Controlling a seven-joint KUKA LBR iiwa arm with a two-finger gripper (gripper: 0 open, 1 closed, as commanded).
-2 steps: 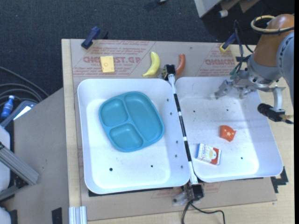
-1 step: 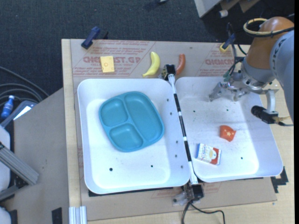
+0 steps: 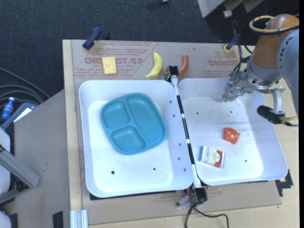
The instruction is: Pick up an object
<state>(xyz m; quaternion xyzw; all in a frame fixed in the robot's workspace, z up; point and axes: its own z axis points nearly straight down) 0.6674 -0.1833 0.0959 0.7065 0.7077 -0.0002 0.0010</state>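
The grey two-finger gripper (image 3: 231,93) hangs low over the far part of the right-hand shallow white bin (image 3: 266,167), under the grey arm with its orange band (image 3: 271,42), and whether it is spread or closed I cannot tell from up here. Nothing is visibly in its grasp. Nearer the camera in that same bin sits a small red strawberry-shaped toy (image 3: 231,135), well apart from the gripper, and just beyond it toward the front lies a small white and red carton (image 3: 211,156), tilted flat. Across the divider, the left-hand shallow white bin (image 3: 95,175) carries a light blue plastic plate with three compartments (image 3: 133,123). Behind the bins, on the brown cardboard sheet (image 3: 118,56), rest a yellow toy banana (image 3: 154,65), an orange-red toy sausage (image 3: 183,64) and a small yellow square tile (image 3: 109,65).
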